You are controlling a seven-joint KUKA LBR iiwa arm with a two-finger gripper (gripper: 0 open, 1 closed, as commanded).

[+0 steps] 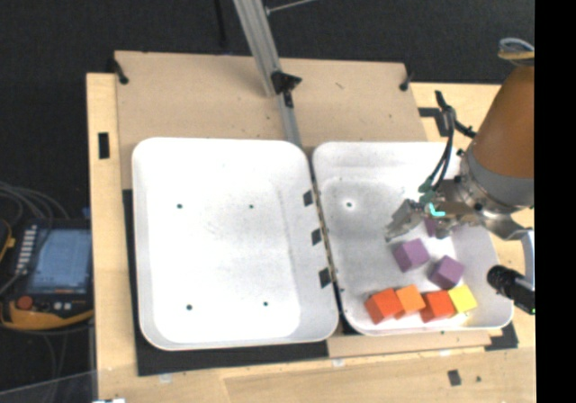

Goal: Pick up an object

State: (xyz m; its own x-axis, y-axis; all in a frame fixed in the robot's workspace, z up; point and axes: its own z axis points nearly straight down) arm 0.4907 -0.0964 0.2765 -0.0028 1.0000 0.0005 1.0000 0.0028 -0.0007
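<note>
Right bin [360, 167] contains two purple blocks [412, 254], orange-red blocks [387, 304], yellow block [463, 299] (front corner cluster). Gripper [416, 217] above purple blocks; fingers' state: cannot tell.

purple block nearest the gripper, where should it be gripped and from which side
Judging by its pose, take the purple block from straight above, across its two flat sides. It lies apart from the other purple block and the orange blocks, so there looks to be room for the gripper to come down around it.
</note>
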